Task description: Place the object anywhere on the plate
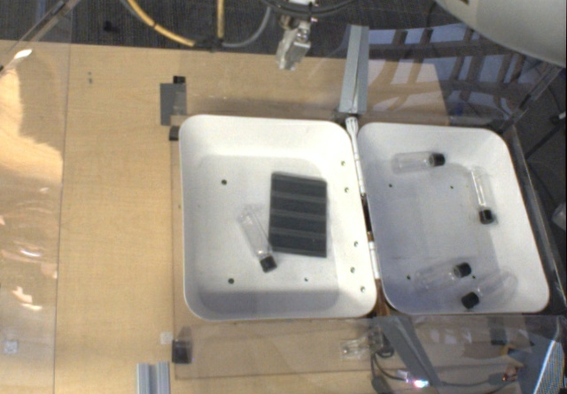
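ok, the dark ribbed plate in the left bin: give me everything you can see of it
The plate is a dark grey, nearly black rectangle, matte, plastic by the look of it, with about four raised ribs running across its width. It lies flat near the middle of the left bin, long side running up the view, turned slightly off the bin's edges. A clear vial with a black cap lies just off its lower left corner; contact between them can't be judged. Nothing rests on it.

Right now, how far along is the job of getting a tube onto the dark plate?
Nothing looks done: the dark ridged rectangular plate in the left white bin carries nothing. One clear black-capped tube lies beside it on the bin floor. The hand hangs above the bench beyond the bins. Picking and placing are both left.
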You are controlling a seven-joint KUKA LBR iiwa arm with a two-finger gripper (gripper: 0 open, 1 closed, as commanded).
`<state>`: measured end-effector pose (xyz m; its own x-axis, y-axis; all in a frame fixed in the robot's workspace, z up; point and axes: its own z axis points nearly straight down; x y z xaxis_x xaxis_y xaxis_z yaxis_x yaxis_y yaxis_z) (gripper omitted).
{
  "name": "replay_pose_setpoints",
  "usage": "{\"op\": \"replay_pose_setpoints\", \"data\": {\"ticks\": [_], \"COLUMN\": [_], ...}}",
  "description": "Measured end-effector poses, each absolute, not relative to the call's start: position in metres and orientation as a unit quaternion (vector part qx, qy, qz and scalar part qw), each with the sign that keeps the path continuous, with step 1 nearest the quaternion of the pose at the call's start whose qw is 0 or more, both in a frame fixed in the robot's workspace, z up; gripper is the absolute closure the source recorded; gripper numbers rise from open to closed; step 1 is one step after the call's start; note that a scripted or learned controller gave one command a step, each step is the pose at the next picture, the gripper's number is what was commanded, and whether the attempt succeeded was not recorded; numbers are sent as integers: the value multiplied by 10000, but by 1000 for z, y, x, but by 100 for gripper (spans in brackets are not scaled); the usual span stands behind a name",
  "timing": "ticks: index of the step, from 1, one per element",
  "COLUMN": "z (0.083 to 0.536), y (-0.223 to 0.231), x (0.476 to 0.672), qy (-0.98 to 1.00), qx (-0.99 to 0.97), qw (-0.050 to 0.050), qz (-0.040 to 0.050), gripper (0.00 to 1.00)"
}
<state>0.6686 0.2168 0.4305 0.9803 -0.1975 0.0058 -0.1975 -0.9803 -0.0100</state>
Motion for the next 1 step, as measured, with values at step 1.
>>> {"op": "replay_pose_setpoints", "data": {"ticks": [1], "z": [436], "y": [236], "x": [668], "qy": [990], "qx": [-9951], "qw": [45], "qz": [-24], "gripper": [100]}}
